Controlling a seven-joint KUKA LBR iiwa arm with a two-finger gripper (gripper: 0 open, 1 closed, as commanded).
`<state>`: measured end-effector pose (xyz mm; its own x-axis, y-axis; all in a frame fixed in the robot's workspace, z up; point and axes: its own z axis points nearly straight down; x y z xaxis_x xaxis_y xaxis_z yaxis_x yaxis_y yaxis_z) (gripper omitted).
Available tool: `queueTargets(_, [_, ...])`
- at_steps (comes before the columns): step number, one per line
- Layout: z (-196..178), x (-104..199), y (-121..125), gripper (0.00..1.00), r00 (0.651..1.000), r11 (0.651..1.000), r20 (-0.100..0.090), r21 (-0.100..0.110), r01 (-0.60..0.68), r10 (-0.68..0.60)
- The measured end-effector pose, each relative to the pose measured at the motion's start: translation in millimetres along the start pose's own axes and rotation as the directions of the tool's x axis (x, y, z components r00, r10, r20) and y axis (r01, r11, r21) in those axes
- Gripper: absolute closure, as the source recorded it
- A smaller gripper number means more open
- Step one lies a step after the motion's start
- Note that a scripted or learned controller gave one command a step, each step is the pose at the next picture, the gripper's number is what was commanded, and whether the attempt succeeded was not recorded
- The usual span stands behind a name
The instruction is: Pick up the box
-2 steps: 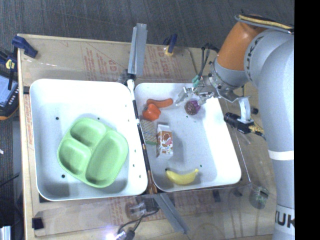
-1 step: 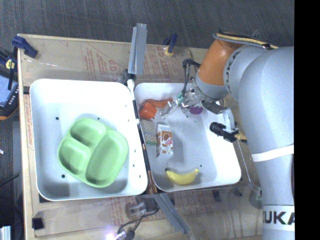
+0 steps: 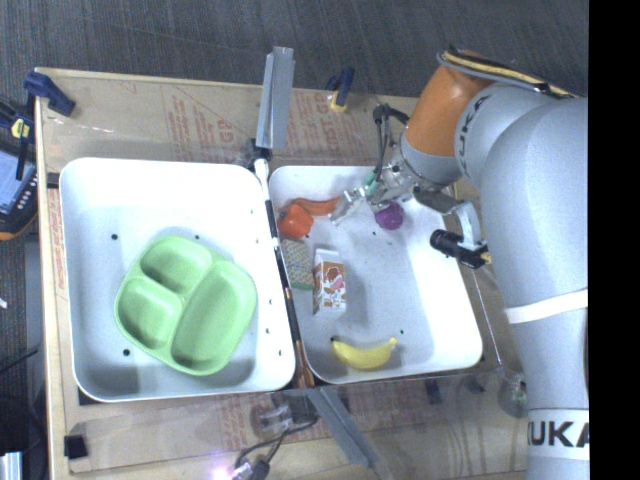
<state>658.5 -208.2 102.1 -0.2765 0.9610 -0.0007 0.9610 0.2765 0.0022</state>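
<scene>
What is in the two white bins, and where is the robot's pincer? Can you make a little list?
left bin: a green divided plate
right bin: box, banana, orange carrot-like toy, purple thing
box: lying near the middle of the right bin, not held
banana: near the front edge
orange toy: back left corner
purple thing: at the back, right beside the pincer
pincer: low over the back of the right bin, away from the box

A green divided plate (image 3: 187, 305) fills the left bin (image 3: 85, 193); a banana (image 3: 364, 352), carrot (image 3: 303, 214) and purple fruit (image 3: 390, 216) lie in the right.
</scene>
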Motion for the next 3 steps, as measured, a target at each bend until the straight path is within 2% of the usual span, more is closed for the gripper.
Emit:
queueTargets(1, [9.9,7.3,-26.1,0.00,0.999,0.999,-0.002,0.004,0.035,-0.035])
queueTargets(2, [8.7,-1.0,-0.9,0.00,0.997,0.997,-0.001,0.001,0.075,-0.075])
queueTargets(3, [-2.6,-0.4,0.6,1.00,0.997,0.997,0.000,-0.002,0.077,-0.077])
